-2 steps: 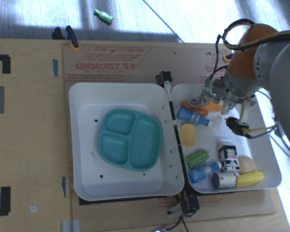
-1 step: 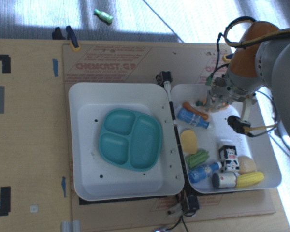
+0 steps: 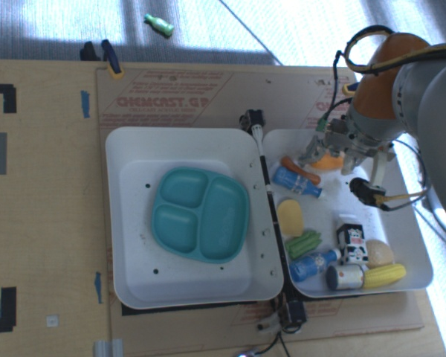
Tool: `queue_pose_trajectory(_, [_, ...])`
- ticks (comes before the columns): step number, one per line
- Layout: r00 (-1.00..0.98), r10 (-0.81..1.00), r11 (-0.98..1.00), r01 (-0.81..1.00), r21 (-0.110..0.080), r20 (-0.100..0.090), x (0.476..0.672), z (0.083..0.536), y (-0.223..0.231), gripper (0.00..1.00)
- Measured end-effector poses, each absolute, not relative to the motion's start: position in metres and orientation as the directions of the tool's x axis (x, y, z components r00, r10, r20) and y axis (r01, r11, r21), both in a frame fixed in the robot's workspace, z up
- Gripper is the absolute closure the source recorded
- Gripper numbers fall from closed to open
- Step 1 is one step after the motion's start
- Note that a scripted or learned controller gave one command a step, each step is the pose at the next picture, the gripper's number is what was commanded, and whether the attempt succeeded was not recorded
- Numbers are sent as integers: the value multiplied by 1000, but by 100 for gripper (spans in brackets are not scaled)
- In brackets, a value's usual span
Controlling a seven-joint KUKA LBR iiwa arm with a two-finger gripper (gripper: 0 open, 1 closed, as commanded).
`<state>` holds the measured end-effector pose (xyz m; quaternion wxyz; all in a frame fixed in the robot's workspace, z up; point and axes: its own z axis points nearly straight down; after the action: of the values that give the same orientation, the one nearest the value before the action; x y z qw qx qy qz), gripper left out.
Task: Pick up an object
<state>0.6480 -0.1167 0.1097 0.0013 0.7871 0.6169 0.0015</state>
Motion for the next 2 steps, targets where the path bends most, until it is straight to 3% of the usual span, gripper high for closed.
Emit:
queue_pose_trajectory(1, [-135, 991, 135, 991, -1, 1, 642, 85, -131, 0])
queue_pose_trajectory(2, [-207, 978, 207, 978, 1, 1, 602, 85, -97, 0])
